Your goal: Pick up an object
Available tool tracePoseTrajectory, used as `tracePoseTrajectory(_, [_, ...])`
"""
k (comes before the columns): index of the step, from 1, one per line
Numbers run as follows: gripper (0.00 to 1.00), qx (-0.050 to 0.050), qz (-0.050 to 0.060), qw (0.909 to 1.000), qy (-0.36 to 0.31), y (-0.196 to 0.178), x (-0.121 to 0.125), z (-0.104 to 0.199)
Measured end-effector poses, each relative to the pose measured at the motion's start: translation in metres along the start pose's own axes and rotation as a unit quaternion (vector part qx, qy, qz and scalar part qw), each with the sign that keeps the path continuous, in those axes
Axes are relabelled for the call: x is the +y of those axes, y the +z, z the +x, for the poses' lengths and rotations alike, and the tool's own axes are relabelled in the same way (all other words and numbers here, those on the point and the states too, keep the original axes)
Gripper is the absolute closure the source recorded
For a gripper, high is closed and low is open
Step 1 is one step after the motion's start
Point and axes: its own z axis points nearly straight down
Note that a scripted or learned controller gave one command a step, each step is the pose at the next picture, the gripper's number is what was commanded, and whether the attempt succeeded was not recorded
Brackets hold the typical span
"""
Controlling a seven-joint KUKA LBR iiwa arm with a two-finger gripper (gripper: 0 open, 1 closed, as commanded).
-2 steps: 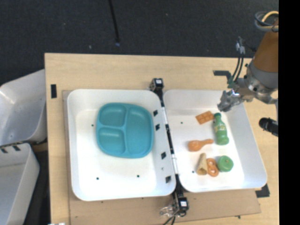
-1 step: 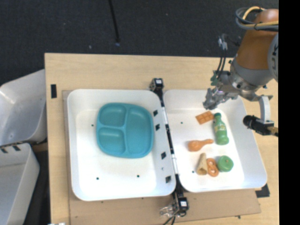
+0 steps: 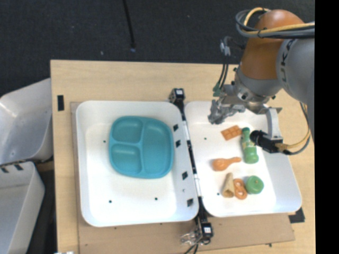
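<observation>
The right bin (image 3: 275, 194) holds several small toys: an orange flat block (image 3: 230, 133), a green bottle-shaped piece (image 3: 248, 147), an orange spoon-like piece (image 3: 225, 163), a tan cone (image 3: 228, 185), an orange ring (image 3: 239, 189) and a green round piece (image 3: 255, 184). My gripper (image 3: 217, 115) hangs over the bin's upper left part, just up and left of the orange flat block. Nothing shows between its fingers.
A teal divided plate (image 3: 141, 146) lies in the left bin (image 3: 95, 205). A black clip (image 3: 176, 95) sits at the top of the divider between the bins. Cables trail from the wrist past the green bottle-shaped piece.
</observation>
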Motion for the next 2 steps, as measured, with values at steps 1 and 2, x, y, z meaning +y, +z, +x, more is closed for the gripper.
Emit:
tracePoseTrajectory(1, [1.0,0.0,-0.001,1.0,-0.001,-0.01,0.002,0.054])
tracePoseTrajectory(2, [1.0,0.0,0.0,1.0,0.0,-0.01,-0.006,0.106])
